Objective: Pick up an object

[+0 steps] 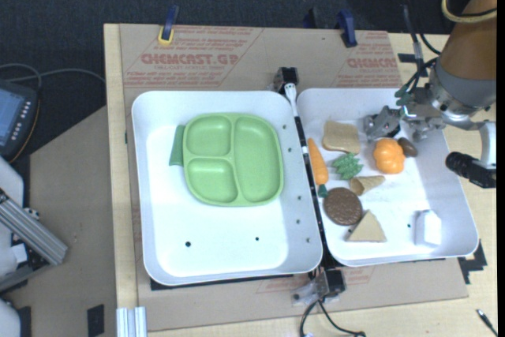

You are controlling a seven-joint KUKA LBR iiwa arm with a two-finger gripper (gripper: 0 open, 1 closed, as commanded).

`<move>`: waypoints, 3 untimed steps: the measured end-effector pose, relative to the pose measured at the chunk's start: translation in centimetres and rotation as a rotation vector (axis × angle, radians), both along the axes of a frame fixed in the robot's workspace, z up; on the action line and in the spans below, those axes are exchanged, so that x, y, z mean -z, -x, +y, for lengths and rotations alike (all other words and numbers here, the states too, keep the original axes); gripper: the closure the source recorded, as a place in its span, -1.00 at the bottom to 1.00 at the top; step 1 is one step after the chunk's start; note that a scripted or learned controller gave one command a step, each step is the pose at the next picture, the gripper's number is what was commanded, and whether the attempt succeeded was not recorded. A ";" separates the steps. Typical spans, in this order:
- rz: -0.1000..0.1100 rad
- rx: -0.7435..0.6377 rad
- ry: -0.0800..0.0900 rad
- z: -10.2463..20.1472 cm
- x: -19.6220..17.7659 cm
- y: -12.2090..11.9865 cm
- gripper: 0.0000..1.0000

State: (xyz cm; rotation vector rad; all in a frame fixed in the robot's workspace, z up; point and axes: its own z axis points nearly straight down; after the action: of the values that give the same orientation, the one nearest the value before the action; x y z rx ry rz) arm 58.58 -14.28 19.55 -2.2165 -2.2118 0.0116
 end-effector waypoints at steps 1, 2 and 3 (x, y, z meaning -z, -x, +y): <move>-0.013 -0.002 0.002 0.0 -0.7 -0.3 -1.00; -0.007 -0.003 0.001 -0.1 4.4 -1.2 -1.00; -0.020 -0.002 0.006 0.4 9.9 -0.9 -1.00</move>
State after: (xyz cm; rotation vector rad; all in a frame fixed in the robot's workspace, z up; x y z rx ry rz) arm 59.51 -13.91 9.65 -2.2276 -2.2268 -0.0029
